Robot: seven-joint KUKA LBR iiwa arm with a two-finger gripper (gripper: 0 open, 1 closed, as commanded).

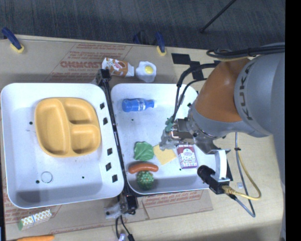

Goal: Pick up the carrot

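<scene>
The carrot [142,167] is an orange-red, elongated piece lying crosswise near the front left corner of the right bin [121,92]. A bumpy green piece [146,180] touches its front side. My gripper [169,136] hangs over the middle of the right bin, above the edge of a yellow slice [165,156]. It is up and to the right of the carrot, clearly apart from it. The grey arm with its orange band [218,97] reaches in from the right and covers the bin's right side.
The right bin also holds a blue bottle [137,105], a green leaf [143,150] and a red packet [187,157]. A yellow divided plate [67,126] lies in the left bin [20,185]. Small items [146,71] sit behind the bins on the cardboard.
</scene>
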